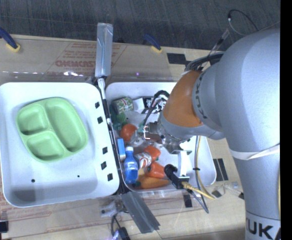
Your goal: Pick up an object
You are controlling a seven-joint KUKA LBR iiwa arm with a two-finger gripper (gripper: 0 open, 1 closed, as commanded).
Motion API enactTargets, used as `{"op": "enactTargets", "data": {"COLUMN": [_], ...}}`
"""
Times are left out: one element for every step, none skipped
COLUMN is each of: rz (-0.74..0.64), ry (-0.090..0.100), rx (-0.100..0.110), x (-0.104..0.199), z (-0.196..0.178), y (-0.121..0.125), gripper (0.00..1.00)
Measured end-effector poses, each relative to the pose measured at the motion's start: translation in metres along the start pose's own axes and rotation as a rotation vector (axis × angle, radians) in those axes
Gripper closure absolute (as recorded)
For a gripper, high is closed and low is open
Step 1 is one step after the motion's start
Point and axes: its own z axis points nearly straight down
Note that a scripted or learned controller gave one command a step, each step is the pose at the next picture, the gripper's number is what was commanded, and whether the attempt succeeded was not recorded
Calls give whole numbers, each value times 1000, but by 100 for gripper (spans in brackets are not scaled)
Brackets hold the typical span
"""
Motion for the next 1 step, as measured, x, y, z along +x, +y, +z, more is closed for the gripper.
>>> {"op": "enactTargets", "data": {"rz": [350], "ry": [0], "rx": [0], "x": [-15], "z": [-89], "y": [2], "gripper": [0]}}
